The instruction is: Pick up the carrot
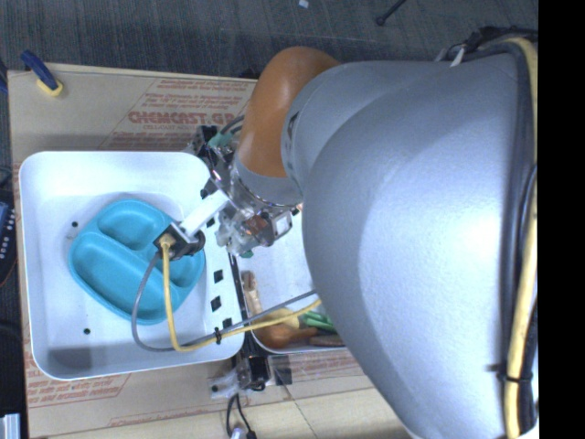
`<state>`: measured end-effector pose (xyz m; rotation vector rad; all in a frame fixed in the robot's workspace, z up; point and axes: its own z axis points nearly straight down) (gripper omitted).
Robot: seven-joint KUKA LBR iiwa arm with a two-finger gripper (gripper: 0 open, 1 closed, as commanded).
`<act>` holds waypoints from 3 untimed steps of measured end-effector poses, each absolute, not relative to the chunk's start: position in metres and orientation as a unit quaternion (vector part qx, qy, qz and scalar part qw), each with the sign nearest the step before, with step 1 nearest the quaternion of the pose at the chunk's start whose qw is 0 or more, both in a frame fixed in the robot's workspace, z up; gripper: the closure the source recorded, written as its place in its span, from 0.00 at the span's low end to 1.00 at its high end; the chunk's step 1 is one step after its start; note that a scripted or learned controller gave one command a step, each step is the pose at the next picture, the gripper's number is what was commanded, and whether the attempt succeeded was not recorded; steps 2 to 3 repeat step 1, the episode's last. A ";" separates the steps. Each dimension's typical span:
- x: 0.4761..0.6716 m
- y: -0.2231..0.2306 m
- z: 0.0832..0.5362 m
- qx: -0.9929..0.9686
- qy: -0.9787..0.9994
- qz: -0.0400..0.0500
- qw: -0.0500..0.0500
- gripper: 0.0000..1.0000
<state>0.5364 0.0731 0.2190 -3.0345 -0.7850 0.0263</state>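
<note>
We see the carrot point(291, 333) lying in the right bin point(297, 262) by the arm, gripper point(245, 230) above it, not yet picked; can't tell its state.

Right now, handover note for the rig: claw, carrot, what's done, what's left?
Claw: over the wall between the two bins, beside the blue tray in the left bin. Whether it is open or shut can't be told.
Carrot: in the right bin, near its lower edge, partly hidden under the arm, green top pointing right.
Done: no grasp visible.
Left: reach the carrot, grip it, lift.
</note>
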 end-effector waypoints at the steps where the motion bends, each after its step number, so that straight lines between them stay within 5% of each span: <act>1: 0.559 0.062 0.292 -0.958 -0.286 0.002 0.001 1.00; 3: 0.559 0.062 0.292 -0.958 -0.286 0.002 0.001 1.00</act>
